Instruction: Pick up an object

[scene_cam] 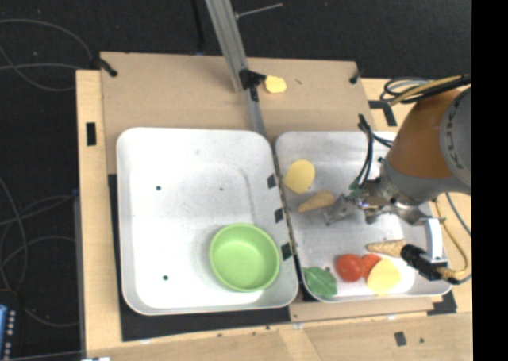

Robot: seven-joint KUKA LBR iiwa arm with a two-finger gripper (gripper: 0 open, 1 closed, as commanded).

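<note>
My gripper (pixel 343 209) is low over the middle of the right bin (pixel 333 145), at the end of the grey and orange arm (pixel 425 149). Just left of it lies a tan wedge-shaped piece (pixel 316 201), close to or touching the gripper. A yellow round object (pixel 300 176) rests above that piece. Along the bin's front lie a green item (pixel 320 281), a red tomato-like object (pixel 352 266), a yellow lemon-like object (pixel 384 275) and a tan cone (pixel 386 247). I see nothing clearly held.
A green bowl (pixel 244 257) sits at the front right of the left bin (pixel 159 169). A slanted metal pole (pixel 226 26) rises behind the bins, with a small yellow piece (pixel 275 84) on the bench beside its base. Cables hang by the arm at the right.
</note>
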